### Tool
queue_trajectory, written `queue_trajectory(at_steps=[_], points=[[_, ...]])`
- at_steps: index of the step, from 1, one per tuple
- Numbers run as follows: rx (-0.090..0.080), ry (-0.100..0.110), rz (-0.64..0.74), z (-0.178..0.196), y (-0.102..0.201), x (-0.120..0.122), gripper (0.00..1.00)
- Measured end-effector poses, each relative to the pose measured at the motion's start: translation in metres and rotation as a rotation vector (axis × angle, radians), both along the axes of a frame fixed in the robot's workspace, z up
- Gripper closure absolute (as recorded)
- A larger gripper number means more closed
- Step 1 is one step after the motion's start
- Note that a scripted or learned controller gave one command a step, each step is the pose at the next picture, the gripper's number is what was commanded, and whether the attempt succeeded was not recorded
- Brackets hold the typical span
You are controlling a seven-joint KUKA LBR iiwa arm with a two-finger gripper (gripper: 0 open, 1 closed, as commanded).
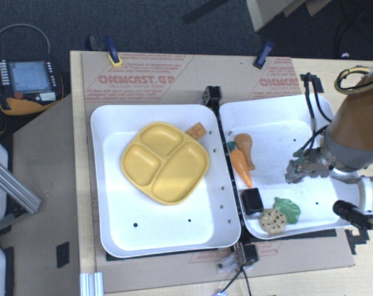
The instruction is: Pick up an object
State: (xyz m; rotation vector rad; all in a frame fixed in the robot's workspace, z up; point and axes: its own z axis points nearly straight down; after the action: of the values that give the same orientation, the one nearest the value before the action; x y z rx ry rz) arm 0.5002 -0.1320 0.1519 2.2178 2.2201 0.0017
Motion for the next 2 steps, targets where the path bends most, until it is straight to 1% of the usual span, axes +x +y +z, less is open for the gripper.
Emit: queue_trajectory(at_steps=[1,2], points=[[-0.001,-0.003,0.0,0.06,-0.005,0.007,1.0],[-0.001,-0.003,0.0,0.112,-0.006,0.008,1.0]])
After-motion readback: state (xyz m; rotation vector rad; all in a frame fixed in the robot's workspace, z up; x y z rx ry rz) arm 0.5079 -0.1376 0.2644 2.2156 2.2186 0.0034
